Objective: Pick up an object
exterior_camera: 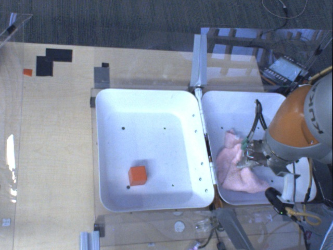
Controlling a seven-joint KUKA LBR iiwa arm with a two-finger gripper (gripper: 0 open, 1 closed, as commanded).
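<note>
The pale wooden desk (52, 155) carries two shallow white bins side by side. The arm (302, 124), grey with its orange band, reaches in from the right and hangs low over the right bin (229, 105). Its jaws (248, 155) sit at the right edge of a pink cloth (233, 168), against or just above the fabric (which of the two cannot be told from this angle). Whether the jaws are open or closed also cannot be told: the wrist, cables and metal parts crowd that spot, and no fabric can be made out between them.

The left bin (151, 105) holds one small orange block (138, 175), lying flat on the floor of the bin toward its front left part, well apart from the jaws and separated from them by the ridge where the two bins meet.

The pink cloth lies crumpled on the floor of the right bin, in its left and front part, just beside the wall shared with the left bin. It spreads leftward and forward from the jaws.

On the desk's far left corner lie flat black patches (52, 60) and a tiny orange square (27, 72).
</note>
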